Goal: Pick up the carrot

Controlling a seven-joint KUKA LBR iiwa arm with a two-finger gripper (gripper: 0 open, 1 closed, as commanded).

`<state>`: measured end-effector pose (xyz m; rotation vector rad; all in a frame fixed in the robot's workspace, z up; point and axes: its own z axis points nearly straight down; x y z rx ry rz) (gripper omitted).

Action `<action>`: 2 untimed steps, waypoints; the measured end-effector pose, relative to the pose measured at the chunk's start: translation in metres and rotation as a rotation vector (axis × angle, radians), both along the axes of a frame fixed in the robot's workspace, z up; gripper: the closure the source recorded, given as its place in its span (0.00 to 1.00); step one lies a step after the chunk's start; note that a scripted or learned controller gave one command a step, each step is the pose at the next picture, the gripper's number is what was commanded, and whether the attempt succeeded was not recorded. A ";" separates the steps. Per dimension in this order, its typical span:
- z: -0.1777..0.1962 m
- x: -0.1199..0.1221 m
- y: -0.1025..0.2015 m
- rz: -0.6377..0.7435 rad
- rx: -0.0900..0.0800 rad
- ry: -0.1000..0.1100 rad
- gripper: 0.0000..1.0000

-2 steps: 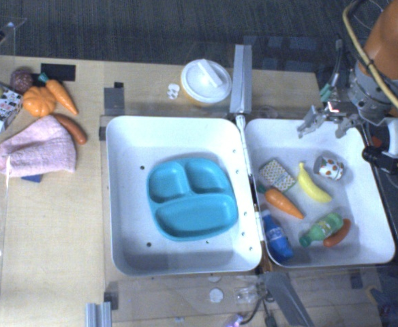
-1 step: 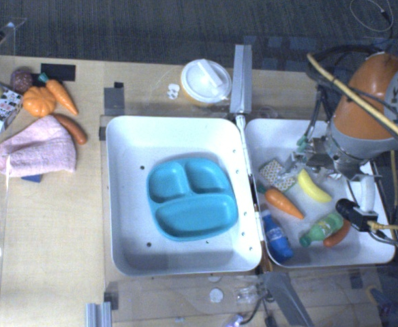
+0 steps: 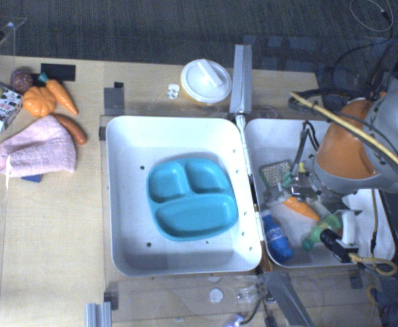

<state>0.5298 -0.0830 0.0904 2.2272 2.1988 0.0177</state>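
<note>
1. We're seeing the small orange plastic carrot lying on the floor of the right shallow white bin, just beside a blue plastic bottle. It's not lifted, so we're guessing the whole pick is still to do.
2. The tool is hanging right over the carrot's upper end, maybe touching it. We're honestly not able to tell how open it is or whether it's gripping anything.
</note>
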 end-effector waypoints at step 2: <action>0.139 0.043 0.049 -0.211 0.002 0.013 1.00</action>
